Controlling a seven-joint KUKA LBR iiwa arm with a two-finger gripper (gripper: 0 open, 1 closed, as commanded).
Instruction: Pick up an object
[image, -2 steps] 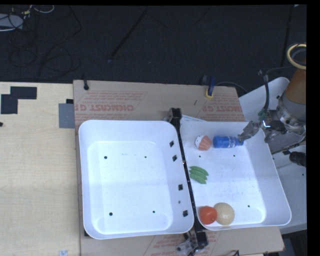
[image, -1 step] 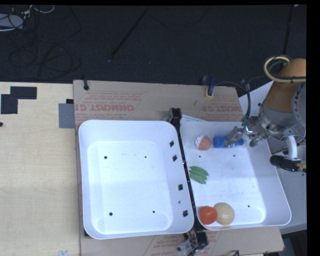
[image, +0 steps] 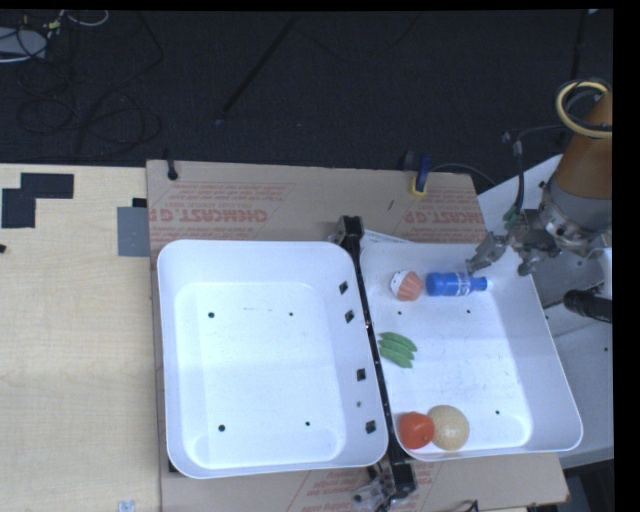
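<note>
The blue bottle (image: 455, 285) lies just below the empty, slightly parted jaws (image: 487, 250), so the arm should descend squarely over it.

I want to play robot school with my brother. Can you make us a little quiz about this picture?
1. True or false: the blue bottle lies in the right bin.
2. What sits right beside the red ball at the near edge of the right bin? A) a tan ball B) a green pea pod C) a spoon
3. Fill in the gap: the green pea pod lies close to the ____ between the two bins.

Key: 1. True; the gripper hangs near the bottle's cap end. 2. A, the tan ball. 3. Divider.
</note>
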